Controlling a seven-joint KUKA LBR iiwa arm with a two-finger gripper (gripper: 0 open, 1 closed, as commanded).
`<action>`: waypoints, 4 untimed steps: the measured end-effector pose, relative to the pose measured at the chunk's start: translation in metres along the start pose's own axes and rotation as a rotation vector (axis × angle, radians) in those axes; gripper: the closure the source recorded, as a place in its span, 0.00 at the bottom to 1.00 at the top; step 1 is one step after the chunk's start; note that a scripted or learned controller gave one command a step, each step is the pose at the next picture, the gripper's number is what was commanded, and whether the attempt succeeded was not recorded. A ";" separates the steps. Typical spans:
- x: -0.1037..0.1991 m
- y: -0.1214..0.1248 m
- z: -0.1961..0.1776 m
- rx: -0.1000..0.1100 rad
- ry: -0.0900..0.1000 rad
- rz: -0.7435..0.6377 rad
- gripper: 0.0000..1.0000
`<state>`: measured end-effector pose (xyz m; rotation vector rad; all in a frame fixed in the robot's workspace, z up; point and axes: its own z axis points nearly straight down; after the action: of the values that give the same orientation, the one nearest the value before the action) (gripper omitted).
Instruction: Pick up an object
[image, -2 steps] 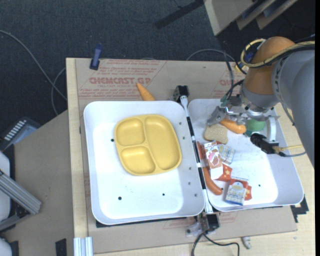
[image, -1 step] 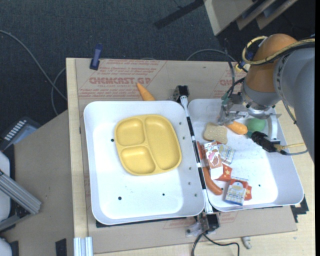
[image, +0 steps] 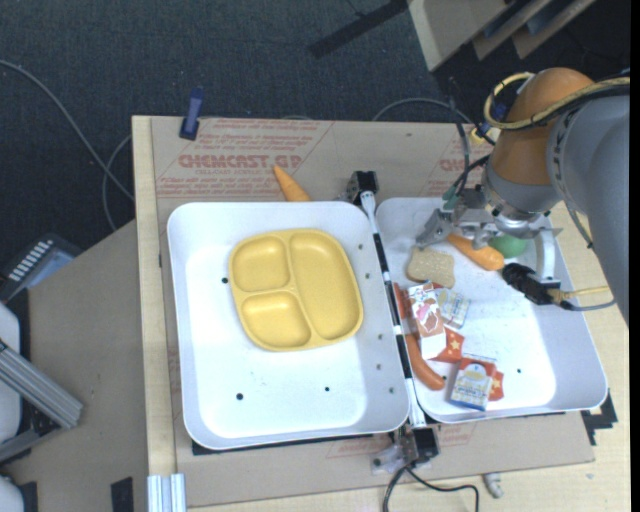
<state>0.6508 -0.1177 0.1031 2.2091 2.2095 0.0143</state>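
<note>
- Snack packet (image: 472, 383): the nearest thing, well nearer than the bread slice (image: 430, 265), flat on the floor of the right bin (image: 590, 385).
- Sausage (image: 420, 358): nearer than the bread slice, lying along the bin's inner wall. Red wrappers (image: 432, 318) lie just nearer than the bread slice and overlap the sausage's far end.
- Bread slice: flat, far part of the right bin, looks free of the clutter.
- Carrot (image: 478, 253): likely pick target, just beside the bread slice on its right and may be touching it. It lies flat and slanted.
- Gripper (image: 472, 232): low over the carrot, just beyond the bread slice to the right. Can't tell how wide it's spread or whether it has hold of anything.
- Green object (image: 512, 244): right of the bread slice, past the carrot and touching or nearly touching it. It is partly under the wrist, so I can't say what it is.
- Risks, my judgement:
  - The carrot is round and tapered, so an off-centre close could squirt it sideways.
  - The bread and the green object crowd it, so one could get nudged or pinched along with it.
  - A slanted carrot with unaligned jaws means only a tip grip, which could drop on lift.
- Second carrot (image: 291, 185): on the bench, well beyond and left of the bread slice, outside both bins.
</note>
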 end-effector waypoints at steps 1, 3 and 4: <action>0.000 0.001 -0.011 -0.003 0.000 0.000 1.00; 0.000 0.002 -0.021 -0.006 -0.001 -0.001 1.00; 0.000 0.002 -0.020 -0.005 -0.001 0.000 0.00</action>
<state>0.6520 -0.1173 0.1234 2.2058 2.2072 0.0191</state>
